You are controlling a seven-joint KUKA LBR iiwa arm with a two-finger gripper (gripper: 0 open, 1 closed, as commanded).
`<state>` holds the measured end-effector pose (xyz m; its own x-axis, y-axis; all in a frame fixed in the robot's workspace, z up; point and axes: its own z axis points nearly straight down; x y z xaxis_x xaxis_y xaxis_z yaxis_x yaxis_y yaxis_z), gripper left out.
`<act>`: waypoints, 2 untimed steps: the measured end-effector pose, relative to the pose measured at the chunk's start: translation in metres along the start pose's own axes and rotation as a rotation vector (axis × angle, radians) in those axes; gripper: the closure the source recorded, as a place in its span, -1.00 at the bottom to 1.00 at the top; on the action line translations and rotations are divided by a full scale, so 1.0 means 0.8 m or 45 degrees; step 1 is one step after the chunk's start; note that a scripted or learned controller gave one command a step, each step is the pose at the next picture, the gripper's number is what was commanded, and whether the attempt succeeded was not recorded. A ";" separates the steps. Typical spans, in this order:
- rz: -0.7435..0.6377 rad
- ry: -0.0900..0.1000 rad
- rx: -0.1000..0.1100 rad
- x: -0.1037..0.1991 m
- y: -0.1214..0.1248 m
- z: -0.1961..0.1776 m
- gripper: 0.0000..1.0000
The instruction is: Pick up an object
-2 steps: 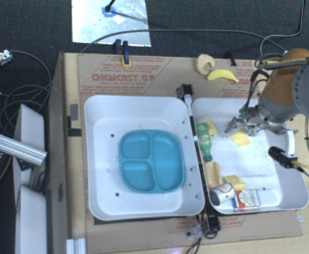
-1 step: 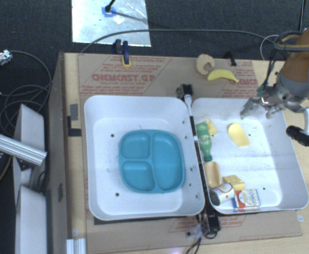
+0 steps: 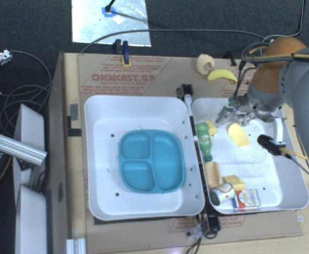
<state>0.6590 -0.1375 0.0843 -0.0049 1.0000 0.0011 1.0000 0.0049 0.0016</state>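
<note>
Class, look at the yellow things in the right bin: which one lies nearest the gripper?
The pale yellow block, lying just below the gripper. The other yellow pieces sit farther off: one by the green bottle, others near the bin's front edge.

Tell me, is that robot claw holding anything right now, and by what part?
Nothing is held. The gripper hangs over the right bin with nothing between its fingers; the yellow piece lies on the bin floor just below it in the picture.

We read red print, apparently "CHEMCAST GP", on the brown protective paper sheet (image 3: 138,73) covering the table behind the bins. Print on the small carton (image 3: 247,198) is too small to read.
</note>
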 end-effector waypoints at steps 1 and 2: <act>0.004 -0.003 -0.001 -0.018 -0.007 -0.001 -1.00; 0.004 -0.002 -0.001 -0.024 -0.014 -0.019 -1.00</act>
<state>0.6481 -0.1565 0.0998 -0.0017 1.0000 -0.0006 1.0000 0.0017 0.0028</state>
